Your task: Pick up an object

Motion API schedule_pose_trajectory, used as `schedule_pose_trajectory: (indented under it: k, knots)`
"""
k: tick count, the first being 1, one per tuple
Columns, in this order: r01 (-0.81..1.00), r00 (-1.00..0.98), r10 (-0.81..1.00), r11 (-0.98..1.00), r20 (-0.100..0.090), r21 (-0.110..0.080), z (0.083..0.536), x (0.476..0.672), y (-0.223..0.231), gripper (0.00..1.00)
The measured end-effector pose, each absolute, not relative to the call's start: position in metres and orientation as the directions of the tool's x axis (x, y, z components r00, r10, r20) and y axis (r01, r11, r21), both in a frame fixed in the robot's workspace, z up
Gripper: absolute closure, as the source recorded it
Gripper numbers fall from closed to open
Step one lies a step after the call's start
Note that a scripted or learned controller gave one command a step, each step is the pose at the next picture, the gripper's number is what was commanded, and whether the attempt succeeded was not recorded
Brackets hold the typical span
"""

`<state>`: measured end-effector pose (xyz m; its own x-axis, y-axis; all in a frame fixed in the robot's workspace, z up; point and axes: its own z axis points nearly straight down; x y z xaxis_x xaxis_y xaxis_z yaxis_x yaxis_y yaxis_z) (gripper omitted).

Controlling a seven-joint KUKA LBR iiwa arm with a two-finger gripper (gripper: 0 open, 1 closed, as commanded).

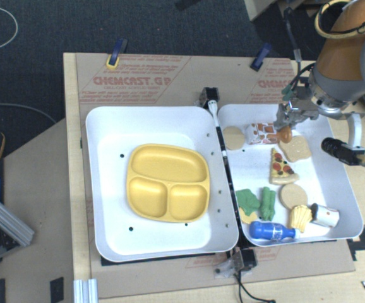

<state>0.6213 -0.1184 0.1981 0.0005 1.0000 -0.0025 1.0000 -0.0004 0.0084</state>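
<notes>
The gripper (286, 124) reaches down into the far end of the right bin (340, 188), its tips just above a small orange-brown item (285, 135) beside a red-and-white packet (259, 132); whether the tips are spread or pinching cannot be told. Around it in that bin lie a tan round piece (233, 137), a toast slice (297, 149), a pizza slice (281, 166), a round cookie (293, 196), green vegetables (257, 202), a blue bottle (271, 231), yellow fries (300, 217) and a white cup (324, 215). The left bin (107, 169) holds a yellow divided plate (167, 182). The cardboard (138, 77) underneath reads "CHEMCAST GP".
</notes>
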Motion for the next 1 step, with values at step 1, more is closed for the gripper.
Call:
schedule_pose_trajectory:
  k: [1]
  knots:
    - [1.000, -0.001, 1.000, 0.001, -0.002, 0.006, 0.2274, 0.6226, -0.1185, 1.00]
